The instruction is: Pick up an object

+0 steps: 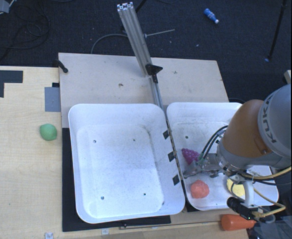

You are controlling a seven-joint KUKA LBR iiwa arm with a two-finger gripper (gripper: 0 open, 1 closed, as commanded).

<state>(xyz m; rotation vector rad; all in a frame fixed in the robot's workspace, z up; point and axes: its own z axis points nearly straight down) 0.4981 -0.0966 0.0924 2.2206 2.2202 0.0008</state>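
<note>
End effector (191, 170), grip state unclear, low between crinkly purple lump (189, 155) and rounded orange-red lump (200, 188).

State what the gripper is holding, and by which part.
Cannot be told. The gripper hangs low in the right white bin, between the purple lumpy object and the salmon-red round object.
</note>
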